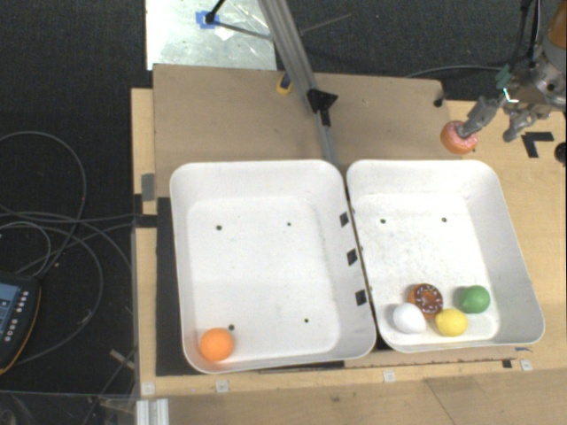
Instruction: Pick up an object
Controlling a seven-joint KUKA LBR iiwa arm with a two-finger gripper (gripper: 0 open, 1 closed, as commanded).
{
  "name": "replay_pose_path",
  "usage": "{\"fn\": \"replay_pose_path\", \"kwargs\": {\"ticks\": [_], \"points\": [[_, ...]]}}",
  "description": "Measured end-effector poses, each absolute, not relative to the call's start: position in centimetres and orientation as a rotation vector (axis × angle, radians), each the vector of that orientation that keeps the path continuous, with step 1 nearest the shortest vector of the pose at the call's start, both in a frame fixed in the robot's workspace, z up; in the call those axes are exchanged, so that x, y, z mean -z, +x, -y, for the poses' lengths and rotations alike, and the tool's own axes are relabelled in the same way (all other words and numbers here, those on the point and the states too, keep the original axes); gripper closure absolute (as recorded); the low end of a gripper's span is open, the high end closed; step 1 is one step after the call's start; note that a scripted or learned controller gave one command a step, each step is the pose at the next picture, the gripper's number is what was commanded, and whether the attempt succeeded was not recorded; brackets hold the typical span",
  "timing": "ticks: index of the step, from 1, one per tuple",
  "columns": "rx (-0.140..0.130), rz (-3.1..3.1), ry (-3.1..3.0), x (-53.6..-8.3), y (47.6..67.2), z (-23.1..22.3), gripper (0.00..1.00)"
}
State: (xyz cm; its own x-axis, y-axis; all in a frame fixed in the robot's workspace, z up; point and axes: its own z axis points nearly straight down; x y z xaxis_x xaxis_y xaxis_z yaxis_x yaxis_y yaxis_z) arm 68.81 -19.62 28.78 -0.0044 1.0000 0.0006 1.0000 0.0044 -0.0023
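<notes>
- Seen from above at a slant: a brown bench (266, 113) bearing two shallow white bins side by side, left bin (257, 184) and right bin (425, 184).
- At the upper right of the frame, the gripper (500, 122) of the grey arm, hanging above the bench just beyond the far rim of the right bin.
- Fingers spread fairly wide, one prong toward the left and one toward the right.
- At the tip of the left prong, a pink-orange doughnut-like toy (459, 137), touching or stuck on that single finger rather than clamped between both; true grip impossible to confirm.
- Clustered in the lower right corner of the right bin: a white ball (408, 318), a brown frosted doughnut (428, 298), a yellow ball (451, 322) and a green ball (474, 299), all nearly touching.
- Alone in the lower left corner of the left bin: an orange ball (216, 344).
- Likely step: a lift or carry of the pink toy, though hold looks doubtful.
- Next move, as a judgement: closing the fingers squarely on the toy, or a fresh descent onto one of the objects in the bins.
</notes>
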Motion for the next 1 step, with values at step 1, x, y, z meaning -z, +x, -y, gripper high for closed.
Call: {"fn": "replay_pose_path", "kwargs": {"ticks": [1], "points": [[0.000, 2.231, -2.215, -29.10, 68.87, 19.59, 0.00]]}}
